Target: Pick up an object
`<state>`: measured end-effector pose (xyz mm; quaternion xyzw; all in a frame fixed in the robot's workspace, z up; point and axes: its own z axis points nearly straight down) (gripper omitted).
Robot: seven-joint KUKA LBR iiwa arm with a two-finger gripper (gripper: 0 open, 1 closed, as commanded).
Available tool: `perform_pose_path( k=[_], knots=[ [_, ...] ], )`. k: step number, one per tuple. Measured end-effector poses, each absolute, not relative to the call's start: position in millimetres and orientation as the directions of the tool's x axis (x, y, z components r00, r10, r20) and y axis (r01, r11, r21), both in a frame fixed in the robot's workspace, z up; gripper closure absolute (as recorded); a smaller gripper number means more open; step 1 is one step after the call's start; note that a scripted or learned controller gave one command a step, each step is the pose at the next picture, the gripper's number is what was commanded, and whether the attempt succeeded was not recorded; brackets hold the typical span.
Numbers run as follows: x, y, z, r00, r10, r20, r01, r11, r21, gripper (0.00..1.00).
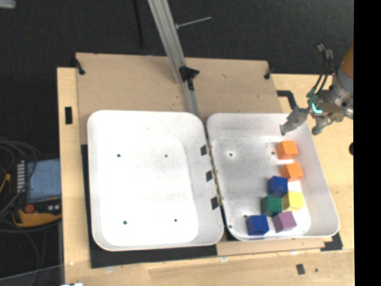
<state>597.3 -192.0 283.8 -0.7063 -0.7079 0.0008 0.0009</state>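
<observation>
Several small cubes lie along the right side of the right bin (238, 177): two orange cubes (287, 149) (292, 170), a blue one (277, 186), a yellow one (294, 200), a green one (272, 205), a purple one (285, 220) and a second blue one (257, 224). My gripper (307, 124) hangs over the bin's far right corner, just above and behind the upper orange cube. Its two fingers are spread apart, open, with nothing between them.
The left bin (149, 177) sits beside the right one, joined by clips along the shared edge. A slanted metal pole (169, 34) rises from the bench behind the bins. A blue box with cables (41, 180) lies off the bench's left edge.
</observation>
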Motion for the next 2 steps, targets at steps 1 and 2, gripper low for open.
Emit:
perform_pose_path(
  k=[1, 2],
  knots=[
    [598.0, -192, 286, -0.004, 1.000, -0.002, 1.000, 0.004, 0.002, 0.00],
    [601.2, -194, 244, 0.000, 1.000, -0.002, 1.000, 0.000, -0.003, 0.00]
  ],
)
